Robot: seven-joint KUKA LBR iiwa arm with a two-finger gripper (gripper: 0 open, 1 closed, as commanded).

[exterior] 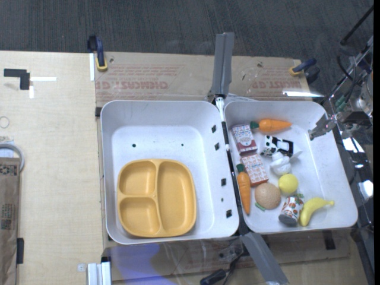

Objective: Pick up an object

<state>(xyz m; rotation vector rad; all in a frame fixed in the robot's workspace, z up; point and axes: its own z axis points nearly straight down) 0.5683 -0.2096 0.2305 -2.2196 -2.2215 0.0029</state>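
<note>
Likely to end in a miss or a double grab: past the left bin (pixel 110 159) with its flat yellow plate (pixel 157 196), hard to pinch, the right bin (pixel 341 177) is packed tight, with the lower carrot (pixel 244 190) against the small boxes (pixel 254 170), the brown ball (pixel 268 196) touching the lemon (pixel 288 184), and the can (pixel 289 211) pressed to the banana (pixel 314 208). Reaching in from the right over that bin's far right rim, with the gripper (pixel 320 129) near the bare corner and apart from the pile; cannot tell how wide the claw stands, and nothing seen in its hold
</note>
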